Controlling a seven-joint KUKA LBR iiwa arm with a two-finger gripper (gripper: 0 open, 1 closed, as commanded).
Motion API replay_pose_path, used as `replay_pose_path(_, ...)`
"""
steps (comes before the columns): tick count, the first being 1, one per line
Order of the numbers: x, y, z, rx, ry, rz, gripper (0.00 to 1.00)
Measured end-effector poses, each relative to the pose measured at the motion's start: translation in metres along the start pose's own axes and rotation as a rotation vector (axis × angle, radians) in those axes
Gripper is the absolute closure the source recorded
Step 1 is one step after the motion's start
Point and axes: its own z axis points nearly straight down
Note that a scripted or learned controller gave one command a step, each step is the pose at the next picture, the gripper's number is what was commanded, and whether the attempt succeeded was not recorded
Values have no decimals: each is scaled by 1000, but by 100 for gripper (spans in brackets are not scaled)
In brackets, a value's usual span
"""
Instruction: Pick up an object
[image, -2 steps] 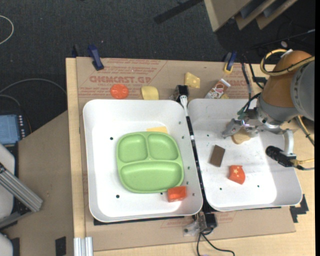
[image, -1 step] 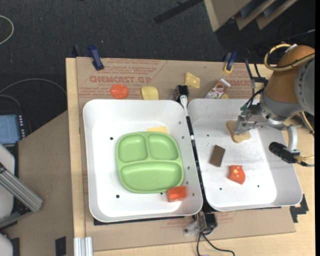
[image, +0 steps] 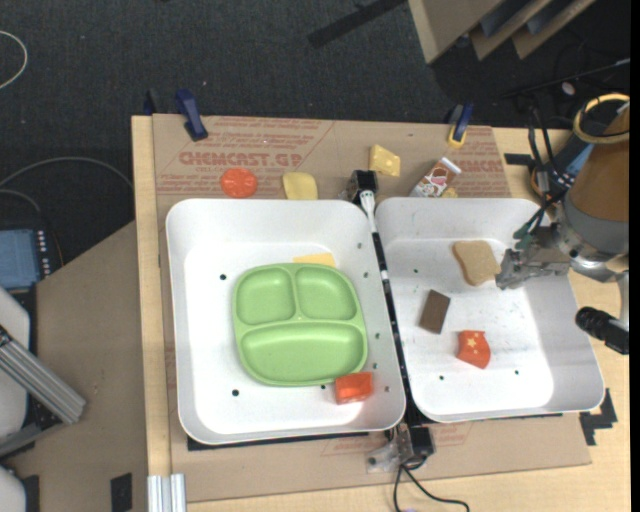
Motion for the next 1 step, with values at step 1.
replay_pose_path(1, 1, 1, 4, 2, 1, -2, 0)
